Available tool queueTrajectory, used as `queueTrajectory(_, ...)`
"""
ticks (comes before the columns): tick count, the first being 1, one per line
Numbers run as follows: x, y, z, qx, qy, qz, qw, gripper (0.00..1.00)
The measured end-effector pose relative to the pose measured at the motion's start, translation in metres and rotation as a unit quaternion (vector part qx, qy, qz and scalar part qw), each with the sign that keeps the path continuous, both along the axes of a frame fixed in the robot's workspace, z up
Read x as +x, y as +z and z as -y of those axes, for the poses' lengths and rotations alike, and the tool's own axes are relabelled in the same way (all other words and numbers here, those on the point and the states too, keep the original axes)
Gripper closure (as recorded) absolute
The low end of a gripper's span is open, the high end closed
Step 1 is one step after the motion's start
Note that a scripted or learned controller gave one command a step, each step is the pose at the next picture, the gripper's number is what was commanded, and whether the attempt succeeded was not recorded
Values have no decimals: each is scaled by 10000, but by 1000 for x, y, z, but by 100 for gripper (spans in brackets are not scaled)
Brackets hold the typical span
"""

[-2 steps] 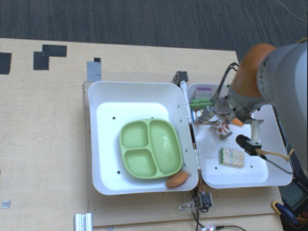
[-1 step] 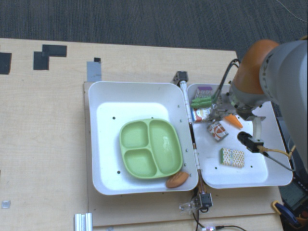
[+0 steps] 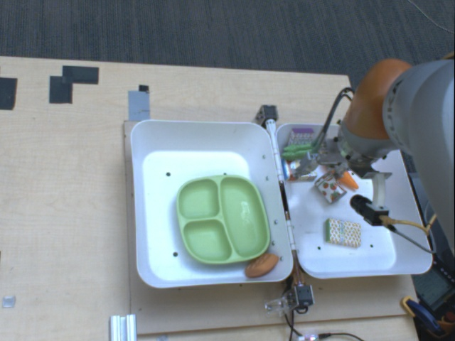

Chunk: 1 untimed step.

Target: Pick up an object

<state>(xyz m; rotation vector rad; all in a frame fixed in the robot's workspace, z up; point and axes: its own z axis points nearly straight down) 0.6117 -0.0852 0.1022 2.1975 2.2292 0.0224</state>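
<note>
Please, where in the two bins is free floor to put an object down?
Left bin: bare along the far wall and left of the green plate. Right bin: bare near strip, left of the speckled pad. Crowded under the gripper.

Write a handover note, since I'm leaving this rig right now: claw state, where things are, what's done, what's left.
Claw: over the upper left of the right white bin in the view; open or shut cannot be told.
Same bin: speckled yellow-green rectangular sponge lies apart, lower; small patterned box and orange piece beside the claw.
In the left white bin: green three-compartment plastic plate, brown oval roll at its lower right edge.
Done: nothing visibly lifted. Left: grasp and lift one object.
</note>
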Motion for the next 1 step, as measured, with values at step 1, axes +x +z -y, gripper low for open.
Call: queueTrajectory(1, 2, 12, -1, 5, 27, 23, 10000, 100)
